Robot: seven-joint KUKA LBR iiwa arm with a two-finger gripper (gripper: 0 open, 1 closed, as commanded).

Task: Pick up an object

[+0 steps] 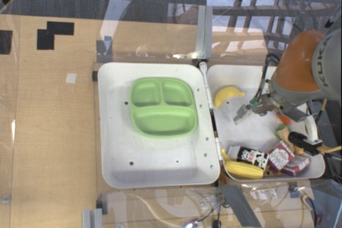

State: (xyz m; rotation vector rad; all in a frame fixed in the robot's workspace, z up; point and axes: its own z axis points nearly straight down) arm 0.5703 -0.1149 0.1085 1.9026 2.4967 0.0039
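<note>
Nearest the camera, along the right bin's [320,171] front wall, lies a corn cob [245,170] with a small black-and-white carton [252,157] just behind it and a red-and-white packet [280,157] beside that, touching a darker packet [295,165]. These items are crowded together.

Left bin [115,131] holds a green divided tray [163,107], sitting flat near its middle.

A banana [227,94] lies alone on the white floor near the right bin's back-left corner, well apart from the front cluster.

My pincer [242,114] hangs over the right bin, between the banana and the front cluster, close to the floor. Its fingers appear slightly apart with nothing between them; the view is small, so I rate this as likely, not certain. No object is held.

Assessment: the pick has not been made. The banana is the soundest target, being isolated and near. To do it well I should shift toward the back-left, turn the wrist so the fingers straddle the curve across its narrow width, descend until the tips flank it, then close. Risk: closing along its length, or nudging it against the dividing wall.
</note>
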